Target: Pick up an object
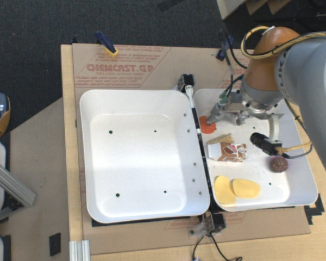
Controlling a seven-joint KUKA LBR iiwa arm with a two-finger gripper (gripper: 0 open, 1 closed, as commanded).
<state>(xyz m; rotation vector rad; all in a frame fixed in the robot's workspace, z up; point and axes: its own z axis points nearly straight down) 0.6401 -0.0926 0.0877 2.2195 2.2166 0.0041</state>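
— Where is the end effector (pixel 214 115)?
— Down in the right bin (pixel 294 185), near its far left corner. I cannot tell if it is open or closed. I see nothing held in it.
— What is closest to it?
— A small orange thing (pixel 207 126), just beside its tip and right against the bin wall.
— And further out?
— A brown and white packet (pixel 228 150), then two yellow pieces (pixel 244 188) by the front edge. A dark ball (pixel 279 164) sits off to the right. The left bin (pixel 136 151) sits next door on the surface (pixel 125 67).
— What could go wrong?
— The orange thing looks flat and sits tight to the wall. I think the end effector may bump the wall, or just push the thing away. Then it comes up with nothing.
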